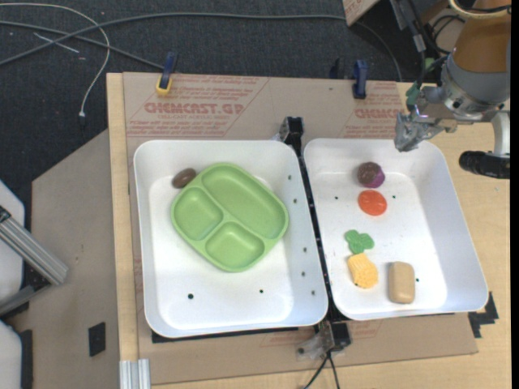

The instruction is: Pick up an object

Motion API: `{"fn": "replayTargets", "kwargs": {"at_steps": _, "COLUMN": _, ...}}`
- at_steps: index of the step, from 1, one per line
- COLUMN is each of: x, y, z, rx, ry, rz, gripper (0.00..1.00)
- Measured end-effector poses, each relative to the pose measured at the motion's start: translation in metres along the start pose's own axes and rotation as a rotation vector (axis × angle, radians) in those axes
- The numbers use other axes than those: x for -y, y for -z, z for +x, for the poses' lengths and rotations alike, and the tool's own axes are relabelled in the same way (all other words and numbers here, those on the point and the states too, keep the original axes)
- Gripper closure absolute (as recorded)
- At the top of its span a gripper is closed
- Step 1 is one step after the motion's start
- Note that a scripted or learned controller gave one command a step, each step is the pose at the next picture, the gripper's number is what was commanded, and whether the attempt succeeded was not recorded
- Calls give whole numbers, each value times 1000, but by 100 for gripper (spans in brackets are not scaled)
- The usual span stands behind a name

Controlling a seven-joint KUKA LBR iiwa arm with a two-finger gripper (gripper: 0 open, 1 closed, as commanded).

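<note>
The right bin [454, 241] holds a dark purple round piece [371, 173], an orange-red disc [373, 203], a green leafy piece [358, 240], a yellow piece [363, 271] and a tan block [401, 283]. My gripper [408, 138] hangs over the bin's far edge, up and to the right of the purple piece, apart from it, with nothing between its fingers. In the left bin [162, 282] lies a green three-compartment plate [230, 215], and a small brown oval piece [184, 177] rests beside its upper left corner.
Both bins sit on a cardboard sheet [235, 104] held by blue clamps [167, 71] at the far edge. A black bracket [291, 129] stands between the bins at the back. Cables and the arm's body crowd the upper right.
</note>
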State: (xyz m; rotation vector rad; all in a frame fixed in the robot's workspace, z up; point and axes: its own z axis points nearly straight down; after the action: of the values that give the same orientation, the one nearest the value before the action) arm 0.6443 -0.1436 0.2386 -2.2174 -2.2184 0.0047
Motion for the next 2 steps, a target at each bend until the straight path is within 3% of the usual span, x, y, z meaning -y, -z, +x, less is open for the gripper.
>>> {"fn": "replayTargets", "kwargs": {"at_steps": 1, "x": 0, "y": 0, "z": 0, "rx": 0, "ry": 0, "rz": -1, "gripper": 0}}
{"fn": "replayTargets", "kwargs": {"at_steps": 2, "x": 1, "y": -43, "z": 5, "rx": 0, "ry": 0, "rz": 0, "gripper": 0}}
